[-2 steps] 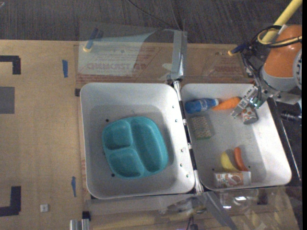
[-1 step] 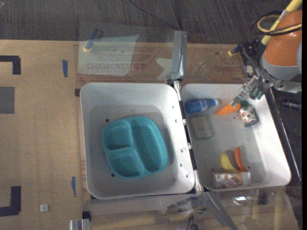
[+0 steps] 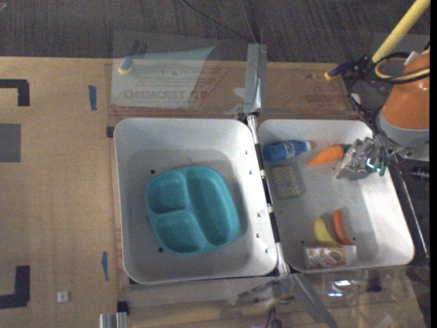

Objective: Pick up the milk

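In the right bin point(image 3: 392, 214) two things could be the milk, and I cannot tell which it is. A blue bottle with a white cap point(image 3: 285, 149) lies on its side at the far left. A small white and brown carton point(image 3: 330, 255) lies flat against the near wall. My gripper point(image 3: 356, 162) hangs over the far right part of this bin, just right of an orange carrot point(image 3: 326, 155). It is well apart from both the bottle and the carton. Nothing shows in its grasp.
A grey-green rectangular pad point(image 3: 286, 181) lies below the bottle. A yellow banana point(image 3: 322, 231) and an orange piece point(image 3: 341, 227) sit above the carton. The left bin point(image 3: 130, 183) holds a teal divided plate point(image 3: 192, 210). Cables and a yellow rod point(image 3: 399, 26) are at the far right.
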You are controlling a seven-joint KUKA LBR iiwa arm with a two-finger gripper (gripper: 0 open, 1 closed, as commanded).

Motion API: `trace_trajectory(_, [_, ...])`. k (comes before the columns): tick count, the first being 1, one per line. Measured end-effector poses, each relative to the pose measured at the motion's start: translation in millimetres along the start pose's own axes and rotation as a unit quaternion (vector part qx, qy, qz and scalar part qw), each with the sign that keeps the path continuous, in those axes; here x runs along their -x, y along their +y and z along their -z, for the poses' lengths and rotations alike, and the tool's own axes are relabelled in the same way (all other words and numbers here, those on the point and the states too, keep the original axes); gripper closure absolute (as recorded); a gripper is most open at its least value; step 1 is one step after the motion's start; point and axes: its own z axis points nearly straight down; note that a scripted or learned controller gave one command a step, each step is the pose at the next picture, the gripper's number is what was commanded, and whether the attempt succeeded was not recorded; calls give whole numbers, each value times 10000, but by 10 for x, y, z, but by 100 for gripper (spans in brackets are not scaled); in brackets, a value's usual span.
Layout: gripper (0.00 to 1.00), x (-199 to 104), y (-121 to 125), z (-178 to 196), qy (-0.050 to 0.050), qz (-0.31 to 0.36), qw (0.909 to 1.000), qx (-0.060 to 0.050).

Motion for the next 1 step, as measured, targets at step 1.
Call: trace_trajectory(1, [100,-79,339,371,-15,-292,9996,-7])
